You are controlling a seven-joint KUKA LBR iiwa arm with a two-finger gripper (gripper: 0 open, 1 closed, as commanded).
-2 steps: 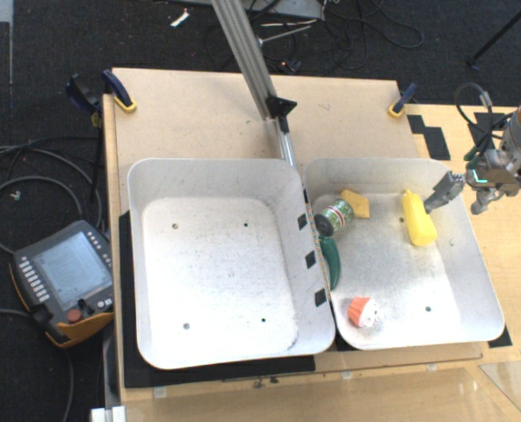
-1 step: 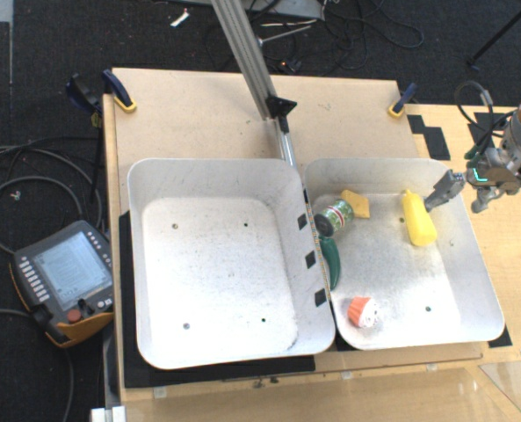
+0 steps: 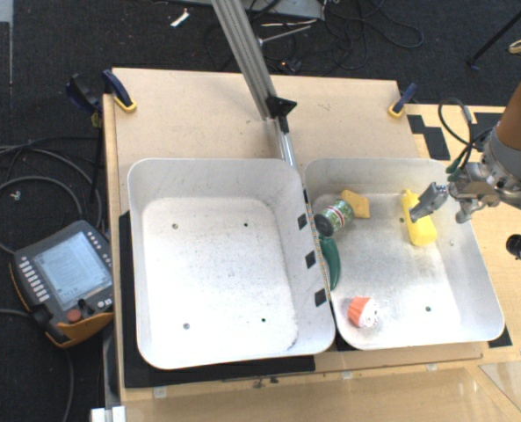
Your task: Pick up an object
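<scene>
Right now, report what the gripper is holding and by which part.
Cannot be told. The gripper sits at the right bin's right side, just beside the yellow object, but the view does not settle whether anything lies between its fingers.

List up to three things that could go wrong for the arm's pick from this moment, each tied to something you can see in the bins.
1. The gripper hangs by the yellow block near the right bin's far wall; a descent might clip that rim.
2. The green can touches a small yellow piece, so both could shift together.
3. The green object hugs the divider side, leaving little finger room.
</scene>
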